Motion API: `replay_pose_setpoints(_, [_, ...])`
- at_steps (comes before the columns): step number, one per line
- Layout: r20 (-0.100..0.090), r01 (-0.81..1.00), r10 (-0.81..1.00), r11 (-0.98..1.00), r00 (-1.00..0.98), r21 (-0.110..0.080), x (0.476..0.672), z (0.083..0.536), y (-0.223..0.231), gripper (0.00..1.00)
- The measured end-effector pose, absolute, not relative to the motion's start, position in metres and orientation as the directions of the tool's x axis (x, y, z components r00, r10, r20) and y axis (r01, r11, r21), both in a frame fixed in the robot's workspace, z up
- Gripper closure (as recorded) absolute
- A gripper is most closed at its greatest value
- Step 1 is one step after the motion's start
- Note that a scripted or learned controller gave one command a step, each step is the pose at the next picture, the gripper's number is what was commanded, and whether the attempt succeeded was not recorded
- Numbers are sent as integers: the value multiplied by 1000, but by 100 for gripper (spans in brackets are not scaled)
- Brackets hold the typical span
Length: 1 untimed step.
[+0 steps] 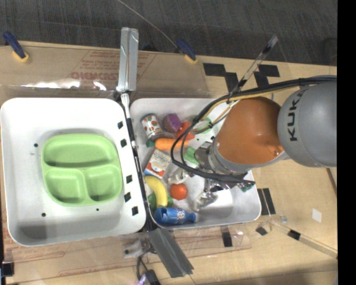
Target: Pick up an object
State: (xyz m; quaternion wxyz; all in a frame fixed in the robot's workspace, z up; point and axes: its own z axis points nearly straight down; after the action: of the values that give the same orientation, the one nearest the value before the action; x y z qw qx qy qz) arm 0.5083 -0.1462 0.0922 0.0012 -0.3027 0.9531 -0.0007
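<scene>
The right bin point(249, 209) holds a pile of small items: a small can point(152, 125), a purple piece point(172, 122), an orange carrot point(165, 143), a flat printed packet point(158, 162), a yellow banana point(157, 190), a small red-orange ball point(178, 190) and a blue bottle point(174, 217) lying along the front wall. The arm's orange band point(249, 132) hangs over the bin's right half. Below it the gripper point(206, 196) reaches down to the bin floor, just right of the red-orange ball and above the blue bottle. Nothing can be made out between its fingers.
The left bin point(18, 159) holds a green three-compartment tray point(81, 168). A divider with black clips point(127, 153) separates the bins. Black cables point(190, 135) loop from the arm over the pile. A metal bar point(129, 58) stands behind the bins.
</scene>
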Motion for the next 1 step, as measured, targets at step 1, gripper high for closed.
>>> replay_pose_setpoints(1, [-17, -591, -592, 806, -806, -35, 493, 102, -117, 0])
